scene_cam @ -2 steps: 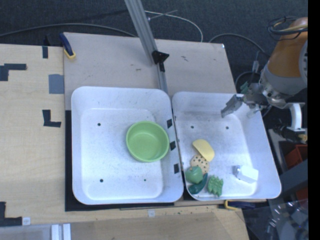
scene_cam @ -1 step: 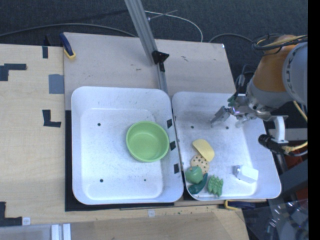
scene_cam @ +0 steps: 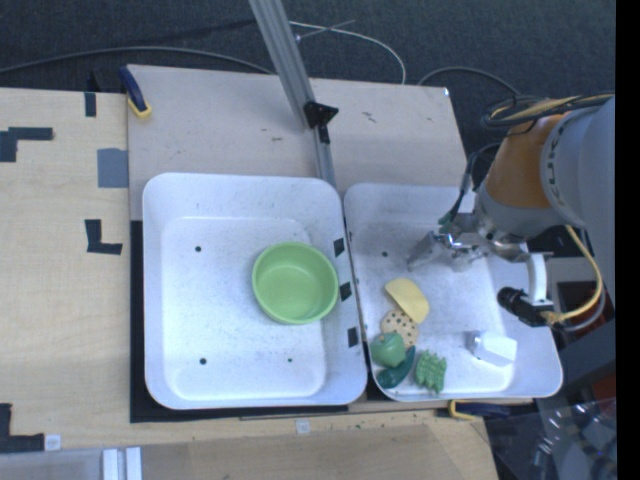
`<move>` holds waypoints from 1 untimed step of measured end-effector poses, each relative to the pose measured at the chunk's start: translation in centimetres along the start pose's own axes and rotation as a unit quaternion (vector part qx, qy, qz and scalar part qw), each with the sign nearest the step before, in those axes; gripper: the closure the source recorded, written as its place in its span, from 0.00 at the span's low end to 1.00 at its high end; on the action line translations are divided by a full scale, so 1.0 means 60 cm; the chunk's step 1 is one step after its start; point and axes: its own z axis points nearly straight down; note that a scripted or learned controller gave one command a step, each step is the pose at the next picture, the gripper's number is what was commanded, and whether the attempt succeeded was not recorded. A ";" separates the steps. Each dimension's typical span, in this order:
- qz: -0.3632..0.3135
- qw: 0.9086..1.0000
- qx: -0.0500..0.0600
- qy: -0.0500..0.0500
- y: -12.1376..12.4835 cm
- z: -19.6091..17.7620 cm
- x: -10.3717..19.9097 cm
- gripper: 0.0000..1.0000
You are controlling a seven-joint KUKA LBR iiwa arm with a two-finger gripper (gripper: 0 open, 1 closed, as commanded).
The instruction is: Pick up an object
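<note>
Over the right bin [scene_cam: 365, 218], the gripper [scene_cam: 428, 252] hovers with fingers slightly parted and nothing between them, yellow wedge [scene_cam: 408, 299] just below, green toys [scene_cam: 410, 360] clustered at the front edge, green bowl [scene_cam: 294, 283] in the left bin [scene_cam: 165, 268].

Green bowl [scene_cam: 295, 283] sits upright in the left bin. In the right bin, a yellow wedge [scene_cam: 408, 299] lies above a tan spotted piece [scene_cam: 397, 325], with green toys [scene_cam: 390, 350] and a spiky green piece [scene_cam: 431, 370] clustered near the front edge; a white block [scene_cam: 493, 348] lies apart.
</note>
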 end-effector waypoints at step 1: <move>-0.001 1.000 -0.002 0.000 0.003 -0.022 0.001 1.00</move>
